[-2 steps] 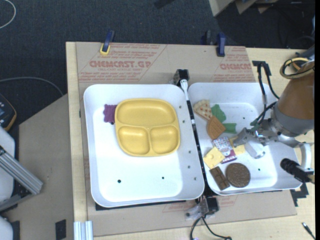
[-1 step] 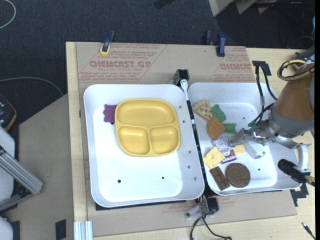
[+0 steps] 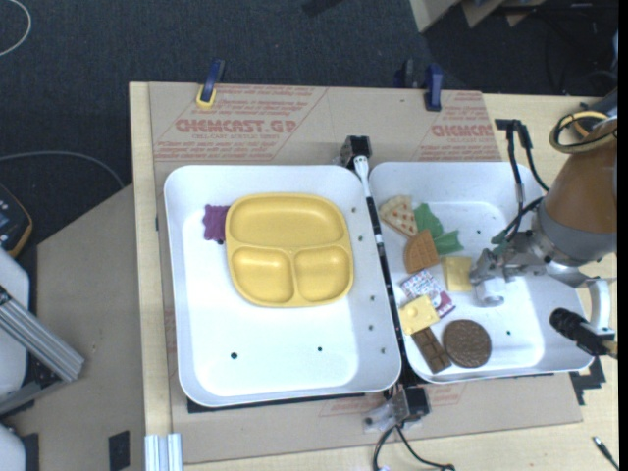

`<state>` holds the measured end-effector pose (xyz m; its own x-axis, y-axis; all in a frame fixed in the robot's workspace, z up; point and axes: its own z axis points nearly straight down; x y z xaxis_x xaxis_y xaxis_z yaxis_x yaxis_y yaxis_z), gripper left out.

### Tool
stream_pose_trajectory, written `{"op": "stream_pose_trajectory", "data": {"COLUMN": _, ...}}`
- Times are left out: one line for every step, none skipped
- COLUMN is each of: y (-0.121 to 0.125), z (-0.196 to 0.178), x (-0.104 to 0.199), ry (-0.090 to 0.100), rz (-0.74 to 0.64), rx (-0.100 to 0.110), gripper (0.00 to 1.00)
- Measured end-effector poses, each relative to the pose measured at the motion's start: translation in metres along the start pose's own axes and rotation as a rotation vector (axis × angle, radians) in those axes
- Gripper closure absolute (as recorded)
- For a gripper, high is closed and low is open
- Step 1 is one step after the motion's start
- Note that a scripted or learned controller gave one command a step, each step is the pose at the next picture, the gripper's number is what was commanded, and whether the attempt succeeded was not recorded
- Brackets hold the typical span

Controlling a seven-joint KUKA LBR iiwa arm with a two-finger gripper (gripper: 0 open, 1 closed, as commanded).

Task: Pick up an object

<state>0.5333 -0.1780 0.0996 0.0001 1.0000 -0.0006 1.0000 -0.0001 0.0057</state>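
Note:
The right bin (image 3: 491, 180) holds several toy foods: a tan cracker wedge (image 3: 397, 214), a green piece (image 3: 435, 226), a brown piece (image 3: 421, 251), a pale yellow block (image 3: 456, 272), a yellow cheese wedge (image 3: 417, 315), a patterned packet (image 3: 424, 285), a brown bar (image 3: 430, 348) and a round brown cookie (image 3: 467, 342). My gripper (image 3: 488, 278) reaches in from the right and hangs low just right of the pale yellow block. Nothing shows between its fingers.
In the left bin (image 3: 196, 312) lies a yellow three-compartment plate (image 3: 289, 246), with a purple item (image 3: 215, 222) at its left edge. Clamps (image 3: 208, 86) hold the cardboard base at the back. Cables run along the right side.

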Motion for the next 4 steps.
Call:
{"op": "stream_pose_trajectory", "data": {"y": 0.000, "z": -0.043, "x": -0.004, "ry": -0.002, "rz": 0.000, "rx": 0.001, "gripper": 1.00}}
{"op": "stream_pose_trajectory", "data": {"y": 0.000, "z": -0.106, "x": -0.008, "ry": -0.003, "rz": -0.001, "rx": -0.002, "gripper": 1.00}}
{"op": "stream_pose_trajectory", "data": {"y": 0.002, "z": -0.127, "x": -0.009, "ry": -0.002, "rz": -0.002, "rx": 0.001, "gripper": 1.00}}
{"op": "stream_pose_trajectory", "data": {"y": 0.025, "z": -0.116, "x": 0.038, "ry": 0.000, "rz": -0.005, "rx": 0.002, "gripper": 1.00}}
